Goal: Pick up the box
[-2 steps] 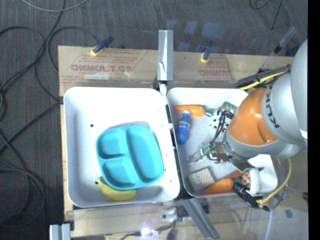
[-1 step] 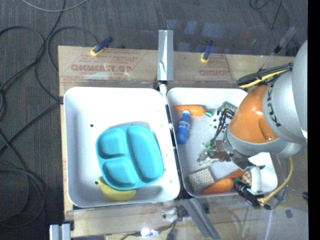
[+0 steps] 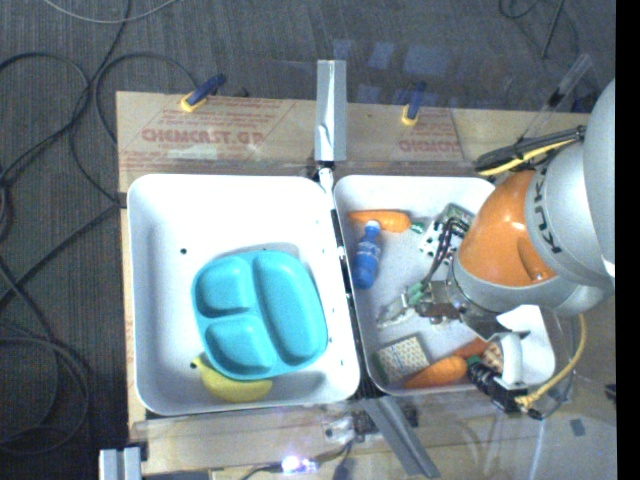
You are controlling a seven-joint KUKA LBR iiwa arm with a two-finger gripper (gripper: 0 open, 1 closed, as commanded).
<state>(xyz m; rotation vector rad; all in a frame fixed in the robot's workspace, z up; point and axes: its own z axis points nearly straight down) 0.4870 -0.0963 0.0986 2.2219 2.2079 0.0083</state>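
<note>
- Box: lies in the right bin, near its front wall. To do the step well, I'd centre over it and descend straight.
- Looks small and flat, pale top with a fine dotted grid, set askew.
- Carrot just beside it; the close should clear that.
- Gripper hangs just above the box; open or closed, cannot tell.
- Blue bottle stands well apart.

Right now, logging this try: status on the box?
Gripper low in right bin. Patterned box on bin floor nearby, not held. Carrot crowds its side.
</note>
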